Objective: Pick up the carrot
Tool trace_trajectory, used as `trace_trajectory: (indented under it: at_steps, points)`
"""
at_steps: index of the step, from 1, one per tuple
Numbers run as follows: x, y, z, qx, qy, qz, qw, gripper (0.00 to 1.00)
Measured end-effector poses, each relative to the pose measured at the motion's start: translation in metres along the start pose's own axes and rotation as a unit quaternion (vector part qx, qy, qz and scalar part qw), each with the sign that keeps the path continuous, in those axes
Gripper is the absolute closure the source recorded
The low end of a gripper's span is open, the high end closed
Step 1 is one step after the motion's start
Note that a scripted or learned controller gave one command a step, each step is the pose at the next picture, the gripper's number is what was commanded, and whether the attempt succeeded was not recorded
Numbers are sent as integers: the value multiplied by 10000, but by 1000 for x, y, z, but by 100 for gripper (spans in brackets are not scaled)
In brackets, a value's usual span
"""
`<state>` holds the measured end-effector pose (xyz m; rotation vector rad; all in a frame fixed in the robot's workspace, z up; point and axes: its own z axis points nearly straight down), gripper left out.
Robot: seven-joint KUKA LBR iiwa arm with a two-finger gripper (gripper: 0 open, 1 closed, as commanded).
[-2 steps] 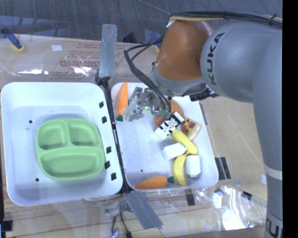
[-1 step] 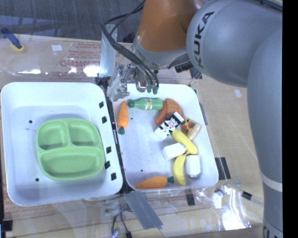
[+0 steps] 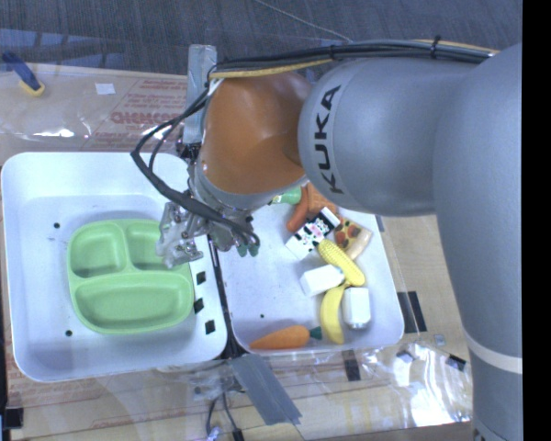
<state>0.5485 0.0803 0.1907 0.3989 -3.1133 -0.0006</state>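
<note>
Carrot (image 3: 282,338) lies unobscured by bin's near wall; arm (image 3: 386,127) hides much else.

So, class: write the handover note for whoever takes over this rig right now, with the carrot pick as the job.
End effector: hovering over the divider between the two bins, near the right edge of the green tray; nothing visible between its fingers.
Carrot: lying against the near wall of the right bin, apart from the end effector, beside a banana.
Done: nothing yet; carrot not picked.
Left: move to the carrot, grasp, lift.
</note>
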Motion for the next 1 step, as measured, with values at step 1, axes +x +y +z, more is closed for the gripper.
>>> trace_trajectory:
  at_steps: [1]
  points:
    - [0, -1, -1, 3, -8, 4, 10000, 0]
